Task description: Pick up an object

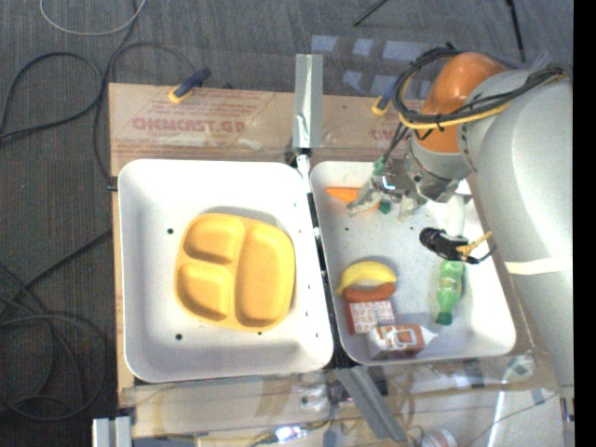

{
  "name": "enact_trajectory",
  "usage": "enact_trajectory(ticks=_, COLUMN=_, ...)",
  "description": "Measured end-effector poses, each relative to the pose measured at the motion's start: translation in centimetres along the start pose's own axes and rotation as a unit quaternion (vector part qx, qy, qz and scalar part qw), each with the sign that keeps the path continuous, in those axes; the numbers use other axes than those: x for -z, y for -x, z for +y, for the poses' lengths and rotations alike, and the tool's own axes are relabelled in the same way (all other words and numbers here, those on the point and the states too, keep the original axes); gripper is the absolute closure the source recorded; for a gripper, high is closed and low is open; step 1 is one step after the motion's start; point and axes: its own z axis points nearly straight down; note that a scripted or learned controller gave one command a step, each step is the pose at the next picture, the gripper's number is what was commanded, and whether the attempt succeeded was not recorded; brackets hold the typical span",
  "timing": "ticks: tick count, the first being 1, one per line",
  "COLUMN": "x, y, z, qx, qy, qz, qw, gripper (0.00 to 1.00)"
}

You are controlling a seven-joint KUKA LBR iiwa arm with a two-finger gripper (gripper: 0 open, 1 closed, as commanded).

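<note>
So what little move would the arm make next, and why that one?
Probably a short drop straight down. The hand sits at the far end of the right white bin, right beside a small orange wedge-shaped piece near the bin's far left corner. That is the closest thing to it; the yellow banana-like toy and green plastic bottle lie further toward the near side.
</note>
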Motion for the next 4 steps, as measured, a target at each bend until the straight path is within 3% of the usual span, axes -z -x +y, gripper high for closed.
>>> enact_trajectory(ticks=1, x=0.5, y=0.2, z=-0.3, qx=0.001, qy=-0.008, qz=-0.003, qw=1.0000, gripper=1.00)
enact_trajectory(ticks=2, x=0.2, y=4.3, z=-2.0, qx=0.078, qy=0.014, qz=-0.002, qw=0.9969, gripper=1.00)
enact_trajectory(ticks=3, x=-0.1, y=4.3, z=-2.1, qx=0.078, qy=0.013, qz=-0.002, qw=0.9969, gripper=0.00)
enact_trajectory(ticks=4, x=0.0, y=2.2, z=-0.9, qx=-0.025, qy=-0.009, qz=-0.011, qw=0.9996, gripper=0.00)
